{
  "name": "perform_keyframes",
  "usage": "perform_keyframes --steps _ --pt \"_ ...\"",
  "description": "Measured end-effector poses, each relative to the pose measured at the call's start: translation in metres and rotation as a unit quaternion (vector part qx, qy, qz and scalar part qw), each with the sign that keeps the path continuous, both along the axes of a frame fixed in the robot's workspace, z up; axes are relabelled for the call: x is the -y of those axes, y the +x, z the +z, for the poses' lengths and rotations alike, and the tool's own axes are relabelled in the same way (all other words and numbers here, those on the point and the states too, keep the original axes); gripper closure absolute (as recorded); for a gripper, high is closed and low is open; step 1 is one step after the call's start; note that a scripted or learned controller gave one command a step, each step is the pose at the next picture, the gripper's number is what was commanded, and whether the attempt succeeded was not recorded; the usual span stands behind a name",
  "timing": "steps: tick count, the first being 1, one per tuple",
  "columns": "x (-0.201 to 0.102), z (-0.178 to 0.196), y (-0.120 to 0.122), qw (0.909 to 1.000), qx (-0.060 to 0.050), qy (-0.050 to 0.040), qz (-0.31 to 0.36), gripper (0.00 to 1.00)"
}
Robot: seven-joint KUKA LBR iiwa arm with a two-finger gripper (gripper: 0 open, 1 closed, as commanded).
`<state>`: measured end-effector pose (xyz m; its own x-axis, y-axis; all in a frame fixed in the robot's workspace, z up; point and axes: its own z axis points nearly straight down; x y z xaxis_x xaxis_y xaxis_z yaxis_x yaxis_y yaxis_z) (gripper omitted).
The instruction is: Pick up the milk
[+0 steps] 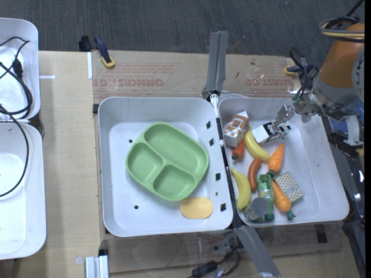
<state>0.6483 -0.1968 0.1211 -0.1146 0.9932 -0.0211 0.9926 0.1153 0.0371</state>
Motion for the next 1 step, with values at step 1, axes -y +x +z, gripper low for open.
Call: perform_keyframes --steps 1 --pt "-0.0261 -0.0135 0.0082 0.9985 -0.006 0.0002 0.054 0.0"
